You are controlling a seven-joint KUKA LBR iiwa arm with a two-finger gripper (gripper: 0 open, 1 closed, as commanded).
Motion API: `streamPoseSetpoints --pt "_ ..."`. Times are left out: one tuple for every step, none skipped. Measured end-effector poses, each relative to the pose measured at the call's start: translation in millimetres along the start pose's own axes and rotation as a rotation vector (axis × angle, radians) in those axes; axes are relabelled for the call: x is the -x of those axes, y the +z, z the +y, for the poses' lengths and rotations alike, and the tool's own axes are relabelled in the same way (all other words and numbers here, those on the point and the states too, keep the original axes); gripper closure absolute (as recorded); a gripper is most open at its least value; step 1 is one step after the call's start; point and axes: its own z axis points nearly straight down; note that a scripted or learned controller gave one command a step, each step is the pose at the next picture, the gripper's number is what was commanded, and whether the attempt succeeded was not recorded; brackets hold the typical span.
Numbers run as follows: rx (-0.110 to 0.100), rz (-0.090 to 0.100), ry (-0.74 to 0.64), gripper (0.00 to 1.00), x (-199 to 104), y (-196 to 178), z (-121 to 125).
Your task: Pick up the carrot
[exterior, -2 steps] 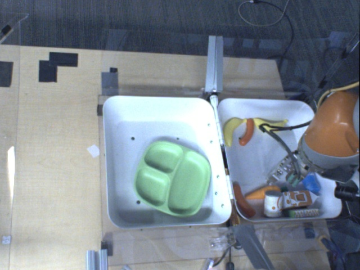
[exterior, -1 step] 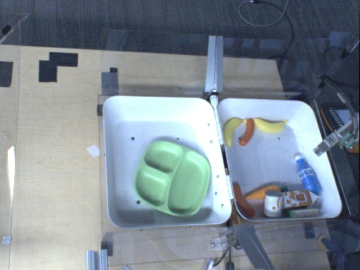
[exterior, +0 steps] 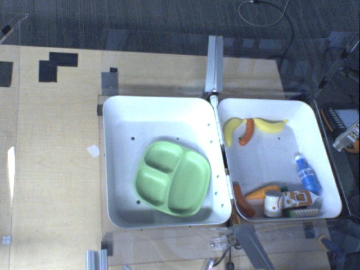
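Observation:
The carrot (exterior: 260, 193) is orange and lies on its side near the front wall of the right bin (exterior: 270, 156). Its thick end points right and is partly hidden behind a small white cup (exterior: 273, 203). To its left, a dark red sausage-shaped piece (exterior: 242, 201) touches or nearly touches its tip. A small grey and orange piece of the arm (exterior: 349, 138) pokes in at the right edge, outside the bin and well away from the carrot.
The right bin also holds two yellow bananas (exterior: 269, 126) with a red-orange pepper (exterior: 246, 133) between them, a blue bottle (exterior: 307, 175) and a brown carton (exterior: 296, 199). A green divided plate (exterior: 173, 178) sits in the left bin (exterior: 121, 151).

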Motion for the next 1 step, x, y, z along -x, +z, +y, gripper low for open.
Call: streamPoseSetpoints --pt "-0.003 0.006 0.045 1.0 -2.7 163.1 -0.6"
